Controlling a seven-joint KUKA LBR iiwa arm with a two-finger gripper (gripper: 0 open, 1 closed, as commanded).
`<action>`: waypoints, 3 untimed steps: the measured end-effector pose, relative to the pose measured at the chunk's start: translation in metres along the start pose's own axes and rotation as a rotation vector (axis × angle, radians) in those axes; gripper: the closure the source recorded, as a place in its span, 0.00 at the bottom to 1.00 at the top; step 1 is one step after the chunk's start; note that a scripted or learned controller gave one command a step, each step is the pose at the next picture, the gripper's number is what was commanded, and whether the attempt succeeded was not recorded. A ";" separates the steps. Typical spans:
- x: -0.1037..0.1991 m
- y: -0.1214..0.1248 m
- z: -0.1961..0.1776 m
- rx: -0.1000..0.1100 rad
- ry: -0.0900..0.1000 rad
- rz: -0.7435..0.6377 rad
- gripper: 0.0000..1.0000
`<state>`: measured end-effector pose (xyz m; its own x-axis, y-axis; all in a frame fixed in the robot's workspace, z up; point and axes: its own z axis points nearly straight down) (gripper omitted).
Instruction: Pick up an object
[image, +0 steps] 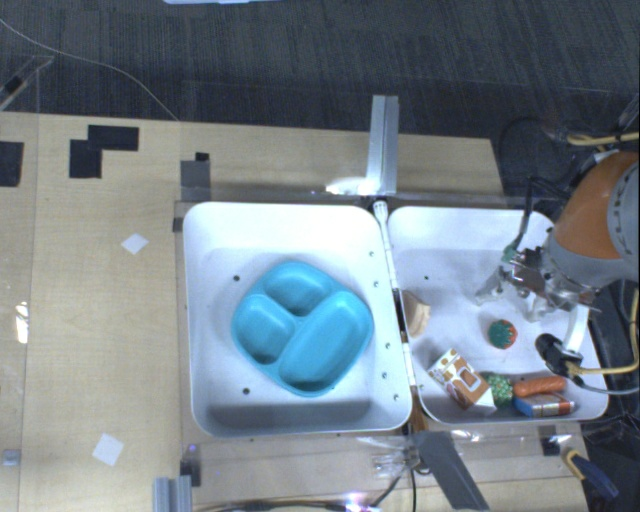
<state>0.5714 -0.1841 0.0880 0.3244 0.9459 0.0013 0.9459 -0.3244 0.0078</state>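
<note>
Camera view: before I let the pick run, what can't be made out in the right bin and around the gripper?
- Gripper: too small and blurred in the camera view to read.
- Orange object and blue object: crowded at the right bin's near wall, identity unclear.
- Tan object: partly hidden by the divider.
- Arm: cut off at the right edge.

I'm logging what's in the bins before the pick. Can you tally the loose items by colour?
Blue: 2, the divided tray and a small block
Green: 2, a ball and a small piece
Orange-red: 1, stick
Brown and white: 1, carton
Tan: 1, piece
Total: 7
</note>
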 end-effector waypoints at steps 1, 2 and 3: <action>0.000 -0.030 -0.001 -0.004 0.000 -0.233 0.00; -0.008 -0.040 -0.001 -0.006 0.000 -0.349 0.00; -0.008 -0.038 -0.014 -0.013 -0.003 -0.347 1.00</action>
<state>0.5331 -0.1797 0.1012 -0.0165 0.9998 -0.0065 0.9997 0.0167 0.0201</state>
